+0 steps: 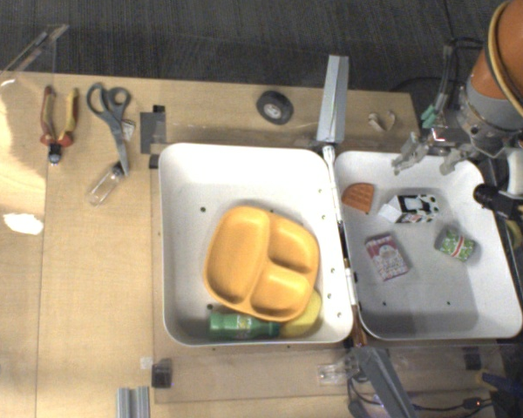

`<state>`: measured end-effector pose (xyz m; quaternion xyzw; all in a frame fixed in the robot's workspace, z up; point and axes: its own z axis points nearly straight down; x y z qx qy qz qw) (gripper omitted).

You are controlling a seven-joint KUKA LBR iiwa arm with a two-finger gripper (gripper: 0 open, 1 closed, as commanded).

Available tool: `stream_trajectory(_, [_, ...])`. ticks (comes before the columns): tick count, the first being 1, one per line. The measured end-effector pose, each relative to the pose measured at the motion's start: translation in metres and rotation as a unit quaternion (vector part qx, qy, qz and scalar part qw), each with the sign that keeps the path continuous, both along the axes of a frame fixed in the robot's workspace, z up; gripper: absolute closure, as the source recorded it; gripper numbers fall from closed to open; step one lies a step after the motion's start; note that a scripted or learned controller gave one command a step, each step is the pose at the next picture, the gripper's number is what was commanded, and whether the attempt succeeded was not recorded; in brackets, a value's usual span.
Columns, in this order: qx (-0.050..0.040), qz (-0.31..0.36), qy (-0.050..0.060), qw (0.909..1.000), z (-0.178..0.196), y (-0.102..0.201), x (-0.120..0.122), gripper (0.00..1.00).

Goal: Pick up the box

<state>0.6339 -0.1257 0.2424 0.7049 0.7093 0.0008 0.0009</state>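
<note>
Counter [87,259]: light wood, carrying two shallow white bins side by side. Arm [514,50]: grey with an orange band, entering at the upper right. Gripper [436,151]: poised over the far edge of the right bin [497,316], its two pale fingers [410,157] spread apart with nothing between them, so it reads as open and carrying nothing. Box [386,257]: small, pinkish with a printed face, lying flat on the right bin's floor, toward the camera from the gripper and slightly to its left, apart from it and from its neighbours. Other contents of that bin: a black-and-white patterned packet [416,207], the item closest below the gripper; an orange wedge-shaped item [359,198] off to the gripper's left near the bin wall; a small green-and-white object [456,245] toward the camera on the gripper's right. Left bin [183,181], well to the gripper's left: a yellow sectioned tray [261,262] lying over a green can [235,325] and a yellow-green item [307,316]. Loose on the counter beyond the bins: scissors [112,116], red-handled pliers [56,120], a roll of black tape [275,106]. Task status: no contact made and the box is still resting in the bin; the approach, descent, closing and lift all appear to remain.
</note>
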Motion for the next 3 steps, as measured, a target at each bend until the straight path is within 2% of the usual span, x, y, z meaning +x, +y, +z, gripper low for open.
stream_trajectory(1, [0.0002,0.010,0.000,0.9999,-0.134,0.033,-0.054,0.00])
stream_trajectory(2, [-0.0003,-0.037,-0.008,0.9993,-0.152,0.025,-0.110,0.00])
stream_trajectory(3, [-0.0017,-0.036,-0.012,0.9993,-0.141,0.024,-0.107,1.00])
